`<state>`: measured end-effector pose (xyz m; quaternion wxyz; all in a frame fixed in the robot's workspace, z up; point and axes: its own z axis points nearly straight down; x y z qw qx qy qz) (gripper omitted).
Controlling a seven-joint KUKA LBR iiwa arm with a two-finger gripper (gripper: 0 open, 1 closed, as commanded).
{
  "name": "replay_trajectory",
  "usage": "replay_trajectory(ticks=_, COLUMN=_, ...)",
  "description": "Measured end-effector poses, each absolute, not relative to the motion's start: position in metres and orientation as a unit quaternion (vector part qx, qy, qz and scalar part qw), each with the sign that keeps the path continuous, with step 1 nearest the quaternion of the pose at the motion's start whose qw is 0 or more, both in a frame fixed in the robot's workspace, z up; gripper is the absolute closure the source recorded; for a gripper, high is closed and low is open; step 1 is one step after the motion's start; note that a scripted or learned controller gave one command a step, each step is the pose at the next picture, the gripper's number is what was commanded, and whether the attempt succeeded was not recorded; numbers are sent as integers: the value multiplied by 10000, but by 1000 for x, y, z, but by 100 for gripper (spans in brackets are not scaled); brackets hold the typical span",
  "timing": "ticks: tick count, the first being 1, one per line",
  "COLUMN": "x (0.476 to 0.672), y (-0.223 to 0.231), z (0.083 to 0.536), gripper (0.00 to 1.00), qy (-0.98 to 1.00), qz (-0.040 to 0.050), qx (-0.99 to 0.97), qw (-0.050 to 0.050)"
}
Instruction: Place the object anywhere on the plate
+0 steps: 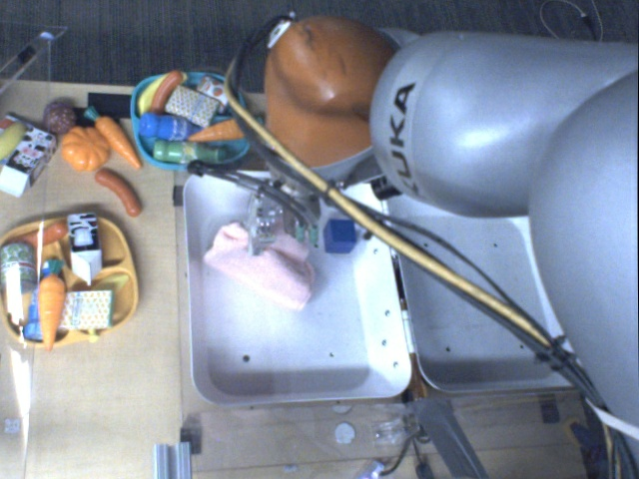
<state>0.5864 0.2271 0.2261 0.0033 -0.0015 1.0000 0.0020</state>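
Seemingly, gripper (268, 230) touching top of pink cloth (262, 265) in left bin (300, 377); finger spread unclear.

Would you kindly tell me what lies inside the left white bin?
A pink cloth and a blue block; the claw sits over the cloth, covering part of it.

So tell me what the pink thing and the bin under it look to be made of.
Pink thing: seems soft, cloth or sponge, going by its matte, rounded, slumped edges; can't tell which. Bin: likely hard plastic or painted metal, with a smooth white surface, faint sheen and small holes.
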Motion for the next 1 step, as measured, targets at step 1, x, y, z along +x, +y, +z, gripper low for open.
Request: replay_trajectory(ticks=1, x=587, y=227, z=226, gripper=0, qy=10000, qz=21, qx=-14, qw=35)
